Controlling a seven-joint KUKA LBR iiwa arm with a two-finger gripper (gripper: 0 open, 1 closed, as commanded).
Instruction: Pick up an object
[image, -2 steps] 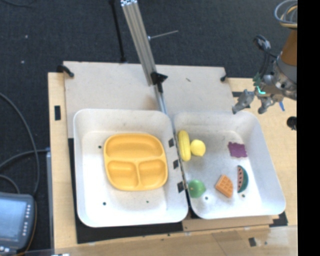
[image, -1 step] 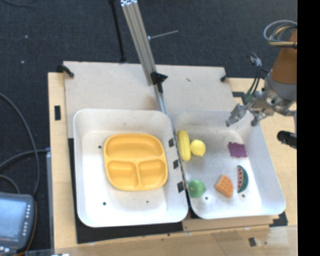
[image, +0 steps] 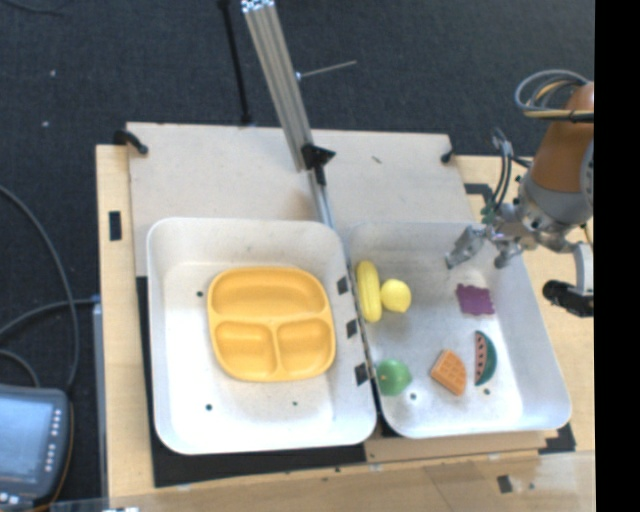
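The bench (image: 250, 170) carries 2 shallow white bins side by side. The left bin (image: 180, 420) holds a yellow divided tray (image: 270, 322) with 3 compartments, lying flat near the bin's middle.

The right bin (image: 530, 400) holds 6 small toy foods. A yellow banana (image: 367, 291) lies along the bin's left wall, and a yellow lemon (image: 396, 296) sits just beside it, touching or nearly touching its right side. Below them, close to the left wall, sits a green round fruit (image: 393, 376), perhaps a lime. To its right lies an orange waffle-textured wedge (image: 449, 372), and just beside that a watermelon slice (image: 484, 358) with a green rind and red flesh, standing on its curve. Above these 2, near the bin's right part, lies a flat purple piece (image: 475, 299); its kind cannot be told.

The arm (image: 560, 160) reaches in from the right, its orange band above the grey wrist. The gripper (image: 483, 246) hangs over the upper part of the right bin, above the purple piece and apart from it. Its 2 fingers (image: 461, 247) are spread with a gap between them, and nothing sits in that gap. All the toy foods lie in the bin, none lifted.

A slanted metal rail (image: 285, 90) runs from the top of the view down to the seam between the bins.
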